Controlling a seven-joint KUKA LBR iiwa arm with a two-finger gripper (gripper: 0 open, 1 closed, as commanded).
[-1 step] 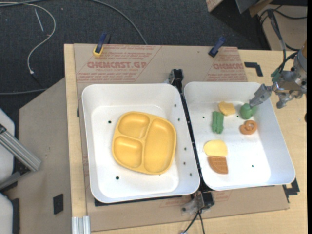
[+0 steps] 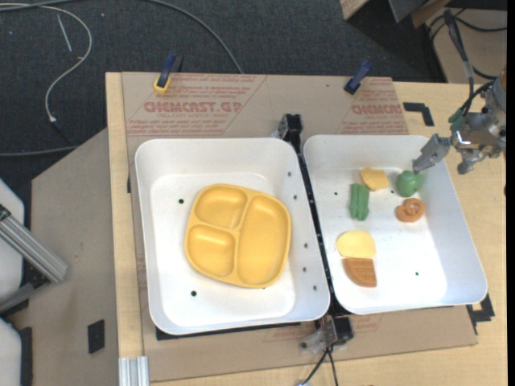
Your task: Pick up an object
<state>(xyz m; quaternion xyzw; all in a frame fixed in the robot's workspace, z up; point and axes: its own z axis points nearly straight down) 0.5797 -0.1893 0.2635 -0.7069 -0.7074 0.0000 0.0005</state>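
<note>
Right bin roomy below; spread-fingered gripper straddles its far-right rim.

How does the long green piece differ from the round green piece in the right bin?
The long green piece is an elongated, darker green stick lying lengthwise near the bin's left side; the round green piece is a compact, brighter ball farther right. The long one lies apart from the arm, while the round one sits right by the gripper. Both are green and rest on the right bin floor.
</note>
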